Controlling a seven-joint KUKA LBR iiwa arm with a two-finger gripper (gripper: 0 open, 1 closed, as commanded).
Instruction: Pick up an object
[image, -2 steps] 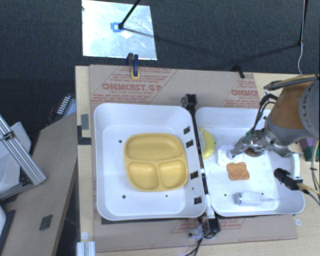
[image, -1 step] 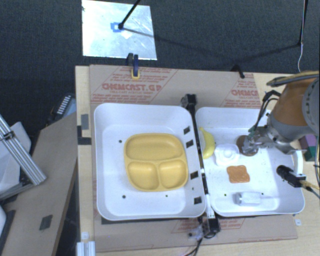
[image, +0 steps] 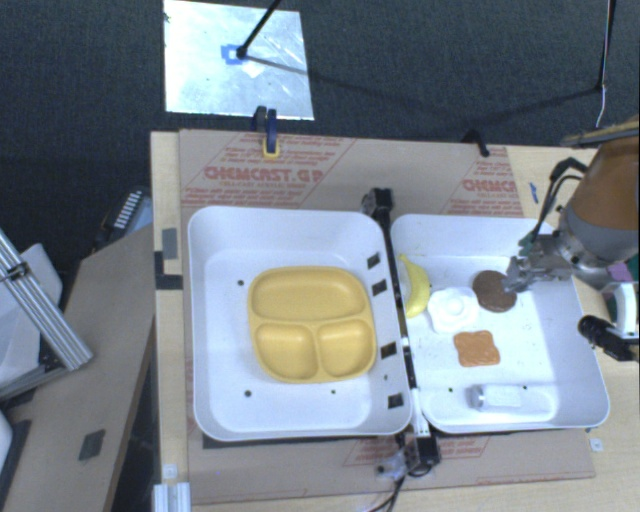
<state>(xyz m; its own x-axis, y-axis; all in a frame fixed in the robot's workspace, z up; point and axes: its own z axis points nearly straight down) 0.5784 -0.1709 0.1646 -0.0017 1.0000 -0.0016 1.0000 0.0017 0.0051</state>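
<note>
You've got the gripper right at the brown disc in the right bin, can't tell if jaws are apart or together; disc looks flat, light, prob. stiff, so pinch across its edges.

Red "CHEMCAST GP" printed on brown sheet under bins, repeated at right
</note>
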